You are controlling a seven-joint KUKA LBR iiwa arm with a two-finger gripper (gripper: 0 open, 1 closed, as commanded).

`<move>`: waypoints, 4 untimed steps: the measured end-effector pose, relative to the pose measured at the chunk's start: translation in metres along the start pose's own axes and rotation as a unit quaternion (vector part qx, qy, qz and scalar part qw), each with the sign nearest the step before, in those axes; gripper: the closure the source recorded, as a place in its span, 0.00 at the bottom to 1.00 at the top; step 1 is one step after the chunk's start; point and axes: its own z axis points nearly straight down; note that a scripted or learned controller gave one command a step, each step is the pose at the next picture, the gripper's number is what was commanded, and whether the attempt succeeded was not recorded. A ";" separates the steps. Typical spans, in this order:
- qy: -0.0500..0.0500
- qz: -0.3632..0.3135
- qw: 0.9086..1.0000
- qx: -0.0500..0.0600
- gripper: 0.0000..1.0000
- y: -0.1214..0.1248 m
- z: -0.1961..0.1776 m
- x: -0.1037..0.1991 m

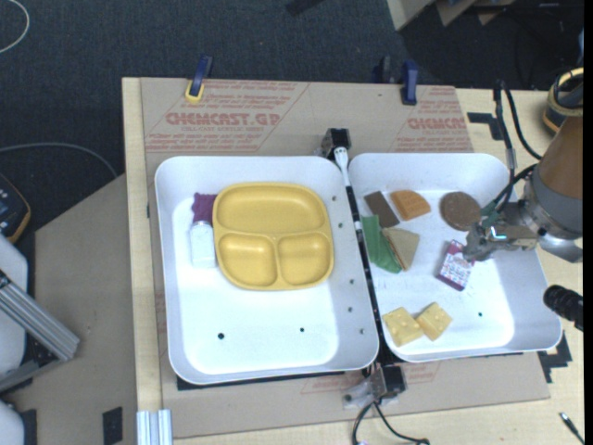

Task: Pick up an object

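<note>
Printed in red on the brown protective sheet (278,109) covering the tabletop: "CHEMCAST G.P", repeated partly at upper right. Small purple packet's (454,269) print unreadable.

A brown bench (278,109) bears two white bins, left (185,341) and right (519,332), side by side.

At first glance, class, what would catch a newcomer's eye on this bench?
The big yellow divided plate in the left bin stands out first. In the right bin, toy food pieces lie scattered, and the gripper hangs just above a small pink packet.
</note>
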 end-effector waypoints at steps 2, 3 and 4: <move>0.001 -0.003 1.000 0.001 1.00 0.059 0.011 0.102; 0.001 0.000 1.000 0.001 1.00 0.074 0.003 0.107; 0.001 0.000 1.000 0.001 1.00 0.074 -0.009 0.116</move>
